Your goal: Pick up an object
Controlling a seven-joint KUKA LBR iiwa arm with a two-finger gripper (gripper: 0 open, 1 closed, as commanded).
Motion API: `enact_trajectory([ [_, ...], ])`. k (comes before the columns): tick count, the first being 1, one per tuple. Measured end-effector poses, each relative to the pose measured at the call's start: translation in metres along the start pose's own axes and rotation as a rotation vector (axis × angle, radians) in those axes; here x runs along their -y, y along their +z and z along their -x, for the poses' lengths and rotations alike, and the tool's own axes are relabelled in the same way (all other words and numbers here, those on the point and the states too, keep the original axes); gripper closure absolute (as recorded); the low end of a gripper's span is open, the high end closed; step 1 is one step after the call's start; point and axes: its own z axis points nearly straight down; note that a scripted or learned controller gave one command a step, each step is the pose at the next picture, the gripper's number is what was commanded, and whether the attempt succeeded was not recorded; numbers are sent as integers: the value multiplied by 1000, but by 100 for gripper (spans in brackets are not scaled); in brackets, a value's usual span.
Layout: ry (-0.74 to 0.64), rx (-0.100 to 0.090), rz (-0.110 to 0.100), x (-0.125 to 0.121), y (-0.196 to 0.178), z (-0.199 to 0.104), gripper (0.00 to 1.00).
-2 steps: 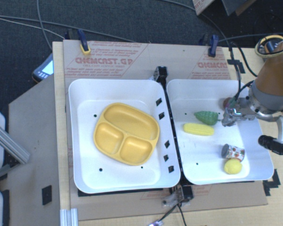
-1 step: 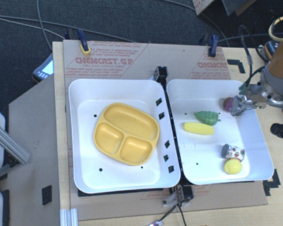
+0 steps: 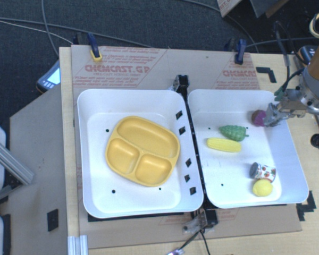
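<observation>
A single fixed camera looks down on the surface (image 3: pixel 149 57) from above at a slant, far enough back to take in both white bins whole: the left bin (image 3: pixel 90 153) and the right bin (image 3: pixel 292 163) side by side. Dark floor (image 3: pixel 122 15) shows along the top, and the arm (image 3: pixel 313 84) enters at the right edge.

A yellow divided plate (image 3: pixel 142 150) lies in the left bin (image 3: pixel 90 142). In the right bin (image 3: pixel 292 158), the gripper (image 3: pixel 271 116) hangs beside a purple ball (image 3: pixel 258 118), near a corn cob (image 3: pixel 224 145).
</observation>
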Motion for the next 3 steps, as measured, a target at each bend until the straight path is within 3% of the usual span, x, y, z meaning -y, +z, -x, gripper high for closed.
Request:
enact_trajectory([
  [3, -5, -5, -8, 15, 21, -178, 100],
])
